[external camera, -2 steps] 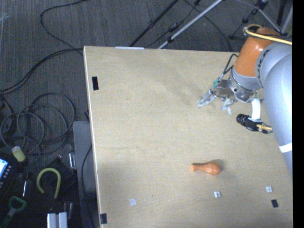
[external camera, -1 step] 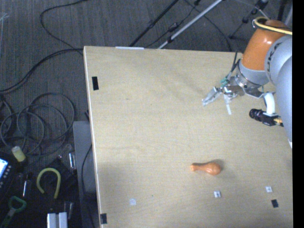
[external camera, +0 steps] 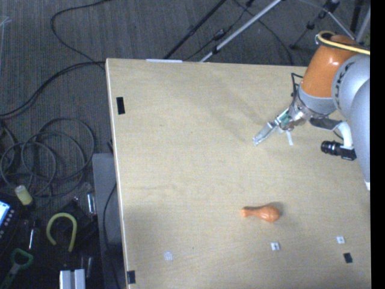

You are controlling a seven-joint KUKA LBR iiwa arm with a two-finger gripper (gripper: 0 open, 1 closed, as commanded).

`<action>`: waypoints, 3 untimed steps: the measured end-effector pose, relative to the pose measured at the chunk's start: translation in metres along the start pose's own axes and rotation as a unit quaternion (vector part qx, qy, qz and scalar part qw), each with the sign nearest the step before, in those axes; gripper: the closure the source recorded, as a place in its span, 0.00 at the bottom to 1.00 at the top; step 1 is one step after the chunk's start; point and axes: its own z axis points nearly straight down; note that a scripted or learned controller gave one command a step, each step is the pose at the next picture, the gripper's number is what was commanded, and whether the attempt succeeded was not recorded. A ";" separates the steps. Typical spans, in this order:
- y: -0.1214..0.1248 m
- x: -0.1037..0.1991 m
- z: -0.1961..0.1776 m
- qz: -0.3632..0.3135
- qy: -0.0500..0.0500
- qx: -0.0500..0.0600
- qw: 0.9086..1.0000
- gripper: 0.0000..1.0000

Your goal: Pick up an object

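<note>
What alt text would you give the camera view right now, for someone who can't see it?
A grey robot arm with an orange band reaches in from the right over a tan board, its gripper hanging above bare surface. A small orange pear-shaped object lies on the board nearer the camera, apart from the gripper. Cables trail across the floor at left.

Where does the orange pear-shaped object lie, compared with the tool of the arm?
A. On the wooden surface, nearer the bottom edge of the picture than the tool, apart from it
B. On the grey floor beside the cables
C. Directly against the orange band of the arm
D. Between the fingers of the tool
A: the orange pear-shaped object lies alone on the wooden surface, well apart from the tool.
</note>
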 end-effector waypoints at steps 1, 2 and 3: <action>0.023 0.048 0.000 -0.060 0.000 -0.001 0.998 0.00; 0.025 0.049 -0.010 -0.060 0.001 -0.004 0.998 1.00; 0.049 0.100 -0.103 -0.083 0.001 -0.003 0.997 1.00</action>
